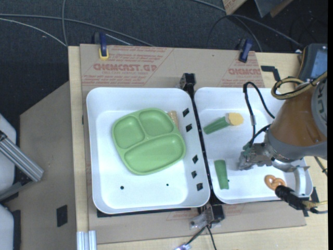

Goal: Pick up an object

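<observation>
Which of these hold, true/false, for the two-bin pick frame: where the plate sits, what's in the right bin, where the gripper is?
1. The green divided plate lies in the left bin. True.
2. The right bin holds two green sticks. True: one with a yellow end, one plain.
3. The gripper is over the left bin. False: it is over the right bin.
4. The orange ring lies on the plate. False: it lies near the right bin's front right corner.
</observation>
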Controlling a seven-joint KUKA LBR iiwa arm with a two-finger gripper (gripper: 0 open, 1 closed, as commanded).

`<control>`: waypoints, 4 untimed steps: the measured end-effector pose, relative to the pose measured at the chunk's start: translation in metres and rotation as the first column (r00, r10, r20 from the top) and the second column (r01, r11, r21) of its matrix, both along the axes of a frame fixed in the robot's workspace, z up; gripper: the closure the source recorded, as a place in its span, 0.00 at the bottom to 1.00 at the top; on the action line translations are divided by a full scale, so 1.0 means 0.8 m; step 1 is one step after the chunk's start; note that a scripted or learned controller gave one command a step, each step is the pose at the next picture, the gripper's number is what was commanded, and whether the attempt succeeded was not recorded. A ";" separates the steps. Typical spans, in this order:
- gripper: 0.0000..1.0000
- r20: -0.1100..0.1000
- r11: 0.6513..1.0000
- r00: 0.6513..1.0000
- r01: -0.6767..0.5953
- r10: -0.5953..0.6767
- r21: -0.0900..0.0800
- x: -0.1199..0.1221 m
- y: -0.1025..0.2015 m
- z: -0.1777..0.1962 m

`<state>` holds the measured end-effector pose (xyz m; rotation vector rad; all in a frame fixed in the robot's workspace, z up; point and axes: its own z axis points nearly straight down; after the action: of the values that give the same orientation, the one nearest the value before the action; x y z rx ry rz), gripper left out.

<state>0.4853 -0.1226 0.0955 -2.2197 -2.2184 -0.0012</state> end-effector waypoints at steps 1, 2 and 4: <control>1.00 0.008 1.000 1.000 -0.001 0.001 -0.004 0.001 -0.003 0.080; 1.00 0.009 1.000 1.000 -0.003 0.003 -0.004 0.015 0.003 0.148; 1.00 -0.002 1.000 1.000 -0.006 0.006 0.001 0.012 0.063 0.202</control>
<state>0.4948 -0.0719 0.2571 -2.2123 -2.2233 -0.0001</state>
